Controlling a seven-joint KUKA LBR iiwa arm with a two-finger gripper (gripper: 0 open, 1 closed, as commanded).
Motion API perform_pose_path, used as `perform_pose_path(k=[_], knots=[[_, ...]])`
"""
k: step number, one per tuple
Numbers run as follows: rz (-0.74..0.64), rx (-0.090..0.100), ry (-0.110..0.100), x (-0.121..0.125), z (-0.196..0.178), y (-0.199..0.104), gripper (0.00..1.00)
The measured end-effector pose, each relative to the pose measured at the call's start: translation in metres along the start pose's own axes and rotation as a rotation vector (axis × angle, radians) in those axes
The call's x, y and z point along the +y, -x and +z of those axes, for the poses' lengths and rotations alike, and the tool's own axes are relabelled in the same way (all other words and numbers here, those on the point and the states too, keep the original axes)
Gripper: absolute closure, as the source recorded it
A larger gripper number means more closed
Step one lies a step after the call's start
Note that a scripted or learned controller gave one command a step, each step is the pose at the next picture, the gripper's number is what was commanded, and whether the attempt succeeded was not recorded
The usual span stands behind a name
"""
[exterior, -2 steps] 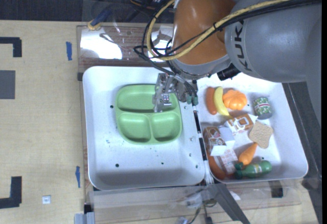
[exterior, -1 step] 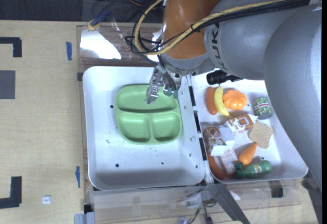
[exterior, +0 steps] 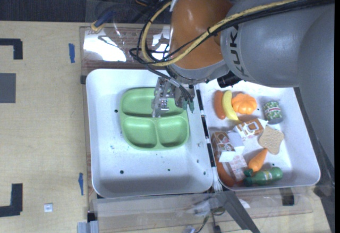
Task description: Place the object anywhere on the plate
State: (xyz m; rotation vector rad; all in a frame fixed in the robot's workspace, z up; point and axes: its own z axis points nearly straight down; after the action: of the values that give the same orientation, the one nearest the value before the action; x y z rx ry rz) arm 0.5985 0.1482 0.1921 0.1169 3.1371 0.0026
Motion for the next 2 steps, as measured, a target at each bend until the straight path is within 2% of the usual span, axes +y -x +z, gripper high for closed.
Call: perform_pose_path(k=[1,2], knots=[[0.088,-0.004,0.001,-0.002,-0.079,0.037,1.00],[0.039,-0.001,0.000,0.013,-0.016,-0.008,1.00]])
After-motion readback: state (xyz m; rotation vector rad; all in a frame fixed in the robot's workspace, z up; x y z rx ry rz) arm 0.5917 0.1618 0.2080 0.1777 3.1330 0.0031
